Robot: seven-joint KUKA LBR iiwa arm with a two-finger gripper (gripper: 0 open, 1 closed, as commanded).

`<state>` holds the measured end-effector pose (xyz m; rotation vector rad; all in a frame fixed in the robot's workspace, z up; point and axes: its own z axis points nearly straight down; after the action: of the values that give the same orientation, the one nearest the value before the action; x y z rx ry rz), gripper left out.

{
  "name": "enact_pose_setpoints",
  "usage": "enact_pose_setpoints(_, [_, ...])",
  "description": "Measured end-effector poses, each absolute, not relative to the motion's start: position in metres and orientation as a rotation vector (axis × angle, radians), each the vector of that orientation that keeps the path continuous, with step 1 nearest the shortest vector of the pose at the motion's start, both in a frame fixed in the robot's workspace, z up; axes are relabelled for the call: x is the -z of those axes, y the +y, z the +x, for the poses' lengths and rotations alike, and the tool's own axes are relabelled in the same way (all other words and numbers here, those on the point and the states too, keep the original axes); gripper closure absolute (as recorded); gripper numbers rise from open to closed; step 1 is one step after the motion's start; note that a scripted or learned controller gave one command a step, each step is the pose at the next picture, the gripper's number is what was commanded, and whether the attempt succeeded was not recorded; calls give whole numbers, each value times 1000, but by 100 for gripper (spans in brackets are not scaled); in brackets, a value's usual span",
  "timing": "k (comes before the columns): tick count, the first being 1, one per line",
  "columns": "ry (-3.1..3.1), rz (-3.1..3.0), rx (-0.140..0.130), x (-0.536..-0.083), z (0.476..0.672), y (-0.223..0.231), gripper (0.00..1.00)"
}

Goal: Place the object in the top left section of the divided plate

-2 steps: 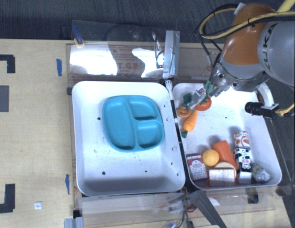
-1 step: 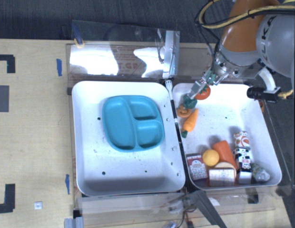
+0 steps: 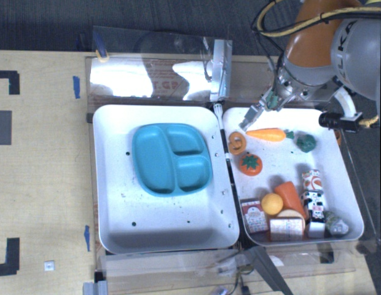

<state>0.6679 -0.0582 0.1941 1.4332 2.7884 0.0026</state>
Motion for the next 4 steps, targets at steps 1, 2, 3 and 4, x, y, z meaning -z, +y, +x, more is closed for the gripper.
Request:
enact_pose_setpoints(1, [2909, 1154, -6, -297, 669, -30, 0])
enact_pose_setpoints(2, [2995, 950, 0, -233, 648, -13, 0])
enact_pose_setpoints(3, [3091, 482, -4, -338, 656, 9, 0])
enact_pose_setpoints(4, [3131, 215, -1, -299, 573, -21, 0])
